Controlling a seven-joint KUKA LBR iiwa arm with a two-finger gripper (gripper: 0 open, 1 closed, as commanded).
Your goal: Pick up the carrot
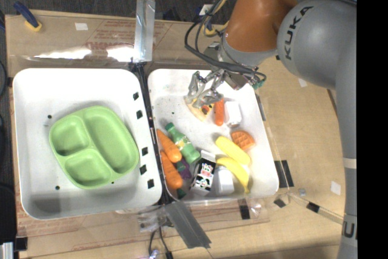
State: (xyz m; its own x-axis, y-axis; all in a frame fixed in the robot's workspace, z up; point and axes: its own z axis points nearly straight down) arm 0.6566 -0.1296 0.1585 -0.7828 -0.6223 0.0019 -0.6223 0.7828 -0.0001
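From where I stand, the grey arm [315,39] leans in over the right bin [260,124], and its end effector [205,89] hangs above the bin's upper part, near a small pale food piece [197,110] and a short orange-red piece [219,112]; whether it is spread or closed I cannot tell, and nothing appears caught in it. The carrot [168,145] lies well away from that spot, along the bin's left wall, slanting down toward the lower corner, with a second orange piece [173,176] just below it and a green vegetable [183,145] pressed against its right side. Bananas [233,158], a white block [233,113] and a small black-and-white carton [205,176] crowd the rest of the bin, while the left bin [36,94] holds a green divided plate [94,145]. I reckon the sensible approach is to shift toward the left wall, turn the wrist so the grip closes across the carrot's width rather than along it, and come down at its upper end, where the green vegetable and the wall leave the most room. The wall is the likely snag.
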